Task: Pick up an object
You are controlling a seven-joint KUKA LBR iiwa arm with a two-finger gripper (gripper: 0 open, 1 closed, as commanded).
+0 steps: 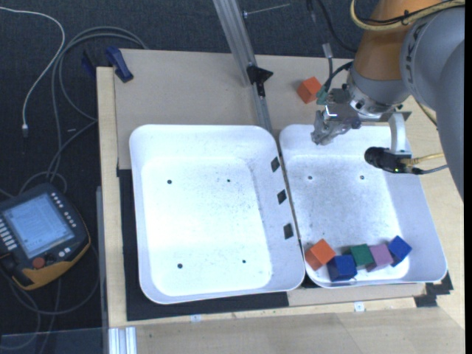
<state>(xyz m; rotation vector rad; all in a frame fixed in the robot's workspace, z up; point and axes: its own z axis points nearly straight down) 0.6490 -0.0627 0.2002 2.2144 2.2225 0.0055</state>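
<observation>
The hand (pixel 325 133) is seen at the right bin's (pixel 413 198) far rim; the blocks (pixel 359 256) are clustered at its near rim, opposite. Finger spacing cannot be told.

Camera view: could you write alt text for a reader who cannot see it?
A grey robot arm with an orange band reaches in from the right, its claw over the far edge of the right white bin. Five small blocks sit along that bin's near edge; another orange block lies on the bench beyond it.
</observation>
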